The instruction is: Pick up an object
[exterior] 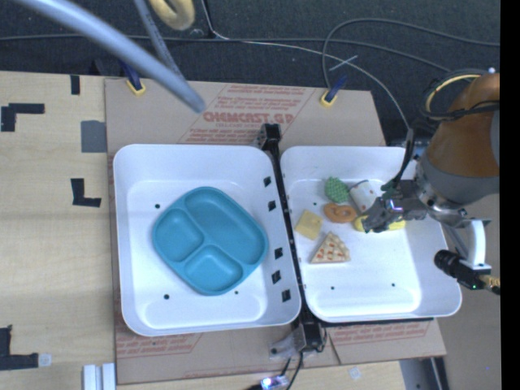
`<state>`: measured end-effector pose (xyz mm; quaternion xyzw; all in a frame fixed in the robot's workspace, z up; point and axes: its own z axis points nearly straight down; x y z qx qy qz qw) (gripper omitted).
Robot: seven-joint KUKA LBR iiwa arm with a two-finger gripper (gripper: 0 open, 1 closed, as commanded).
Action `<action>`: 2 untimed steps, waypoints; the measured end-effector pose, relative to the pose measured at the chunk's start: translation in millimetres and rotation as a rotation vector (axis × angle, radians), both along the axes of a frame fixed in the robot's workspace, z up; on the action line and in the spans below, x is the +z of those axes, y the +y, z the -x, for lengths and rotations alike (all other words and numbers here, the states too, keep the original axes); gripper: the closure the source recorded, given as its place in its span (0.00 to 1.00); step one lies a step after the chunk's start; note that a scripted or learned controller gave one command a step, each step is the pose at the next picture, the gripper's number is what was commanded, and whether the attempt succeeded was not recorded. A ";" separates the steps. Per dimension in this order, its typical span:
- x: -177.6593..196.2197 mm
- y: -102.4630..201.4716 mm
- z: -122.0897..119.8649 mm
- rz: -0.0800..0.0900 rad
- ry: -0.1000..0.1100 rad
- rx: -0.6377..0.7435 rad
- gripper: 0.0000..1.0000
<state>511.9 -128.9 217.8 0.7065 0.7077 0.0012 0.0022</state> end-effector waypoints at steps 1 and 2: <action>9.2 52.8 -6.6 -0.003 0.004 0.005 1.00; 6.4 94.7 -20.7 -0.003 0.006 0.005 1.00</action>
